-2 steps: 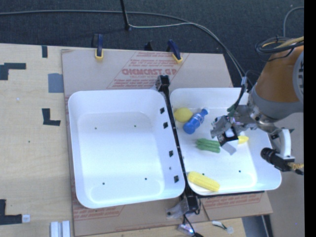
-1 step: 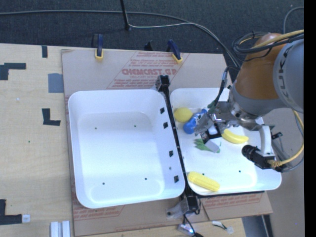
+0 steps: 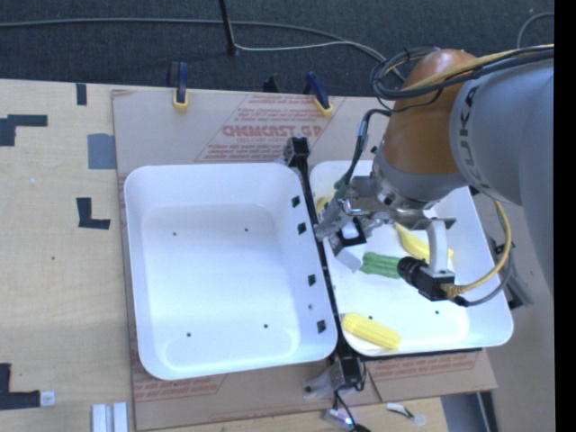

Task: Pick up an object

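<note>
My gripper (image 3: 346, 229) hangs low over the left part of the right bin (image 3: 487, 328), close to the divider between the bins. Just below and right of it lies a green object (image 3: 383, 265), with a small white piece (image 3: 347, 261) beside it. A yellow item (image 3: 411, 239) pokes out from under the wrist to the right. A yellow corn cob (image 3: 371, 330) rests near the bin's front left corner, apart from the gripper. The grey and orange arm hides the back of this bin.
The left bin (image 3: 137, 207) lies beside the right one, with black clips (image 3: 311, 241) along the shared edge. Blue and yellow clamps (image 3: 181, 85) hold the cardboard at the back. A black cable with a plug (image 3: 423, 277) loops over the right bin.
</note>
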